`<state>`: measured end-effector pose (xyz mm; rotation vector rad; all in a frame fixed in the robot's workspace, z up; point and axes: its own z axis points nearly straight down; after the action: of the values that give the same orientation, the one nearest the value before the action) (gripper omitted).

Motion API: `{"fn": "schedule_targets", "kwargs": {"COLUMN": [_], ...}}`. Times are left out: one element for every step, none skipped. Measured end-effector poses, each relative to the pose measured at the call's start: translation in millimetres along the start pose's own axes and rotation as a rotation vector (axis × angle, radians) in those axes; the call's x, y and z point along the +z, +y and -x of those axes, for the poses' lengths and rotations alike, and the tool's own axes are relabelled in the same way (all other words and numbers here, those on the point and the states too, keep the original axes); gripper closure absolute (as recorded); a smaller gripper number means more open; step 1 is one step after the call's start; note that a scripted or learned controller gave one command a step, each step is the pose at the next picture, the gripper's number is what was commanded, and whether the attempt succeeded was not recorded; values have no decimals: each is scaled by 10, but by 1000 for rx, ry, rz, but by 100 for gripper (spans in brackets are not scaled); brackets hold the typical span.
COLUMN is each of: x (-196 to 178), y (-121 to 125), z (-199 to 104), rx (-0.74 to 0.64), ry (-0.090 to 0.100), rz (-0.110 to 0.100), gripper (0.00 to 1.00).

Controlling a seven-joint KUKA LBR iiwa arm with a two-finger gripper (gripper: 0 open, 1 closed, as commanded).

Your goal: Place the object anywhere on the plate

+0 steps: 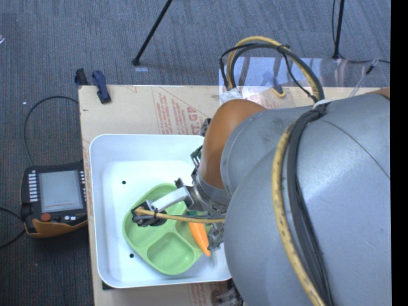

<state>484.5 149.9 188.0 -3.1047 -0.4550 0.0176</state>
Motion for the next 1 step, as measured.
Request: {"fn": "schedule_targets", "kwargs": {"x": [-77], "y": [26], "z": [6], "rx": [10], "ry": [-9], "rz": [-5], "gripper": [100]}}
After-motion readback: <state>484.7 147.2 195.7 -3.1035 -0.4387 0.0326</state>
